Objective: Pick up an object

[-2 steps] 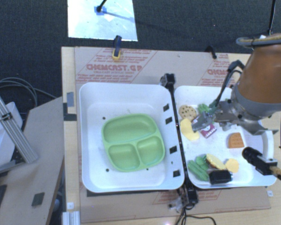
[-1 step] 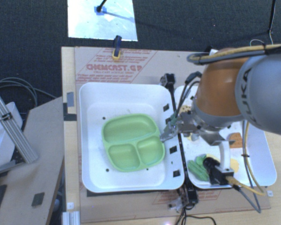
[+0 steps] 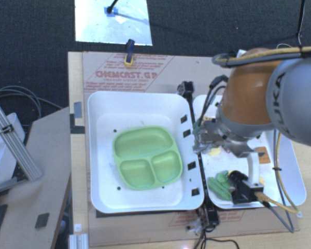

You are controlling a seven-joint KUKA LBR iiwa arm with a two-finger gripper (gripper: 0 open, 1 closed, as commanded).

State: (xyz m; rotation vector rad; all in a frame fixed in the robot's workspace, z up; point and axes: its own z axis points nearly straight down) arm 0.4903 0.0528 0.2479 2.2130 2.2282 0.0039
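Near the claw (image 3: 206,141), toward the right bin's (image 3: 296,191) front edge — green object (image 3: 219,185), lying loose; claw's opening cannot be told; step judged approach — next calls for descent centred over it.

Both bins (image 3: 101,154) are plain white. Pale green divided plate (image 3: 145,157) at 9 o'clock; darker green item (image 3: 219,185) and yellow scrap (image 3: 214,151) at 4 o'clock.

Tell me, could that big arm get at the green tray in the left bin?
Probably yes. The green tray lies flat and uncovered in the left bin, nothing on it. The arm hangs over the right bin, so it would have to cross the rims between.
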